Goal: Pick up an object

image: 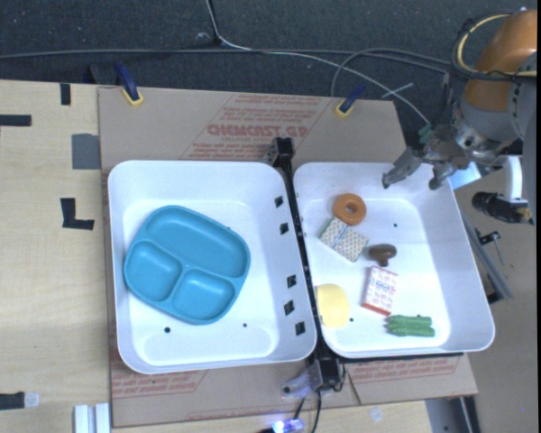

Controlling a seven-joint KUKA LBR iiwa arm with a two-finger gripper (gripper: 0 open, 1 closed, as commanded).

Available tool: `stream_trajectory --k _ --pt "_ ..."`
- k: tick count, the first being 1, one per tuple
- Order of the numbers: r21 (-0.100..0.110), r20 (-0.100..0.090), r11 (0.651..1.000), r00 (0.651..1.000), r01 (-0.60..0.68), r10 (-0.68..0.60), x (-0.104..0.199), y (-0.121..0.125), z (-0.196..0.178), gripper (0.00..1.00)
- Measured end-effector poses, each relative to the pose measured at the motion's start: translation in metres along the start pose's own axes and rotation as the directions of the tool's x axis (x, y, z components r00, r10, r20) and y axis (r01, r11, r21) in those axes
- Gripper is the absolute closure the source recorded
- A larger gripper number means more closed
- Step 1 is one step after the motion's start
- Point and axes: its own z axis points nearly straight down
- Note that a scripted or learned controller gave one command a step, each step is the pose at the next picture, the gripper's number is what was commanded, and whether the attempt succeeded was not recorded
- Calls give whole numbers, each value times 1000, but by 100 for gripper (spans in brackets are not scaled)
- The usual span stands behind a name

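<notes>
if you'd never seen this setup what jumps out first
The big blue divided plate lying alone in the left bin grabs the eye first. Next come the small things scattered in the right bin: an orange ring, a yellow piece and a green toy. The gripper hovers open over that bin's far right corner.

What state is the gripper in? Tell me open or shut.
Open: the gripper hangs over the right bin's upper right corner, its two fingers spread apart with bare bin floor between them, nothing held.
</notes>
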Motion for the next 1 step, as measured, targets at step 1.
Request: stream_trajectory --k 1 --pt "-15 3 1000 1000 4 -4 1 3 -10 0"
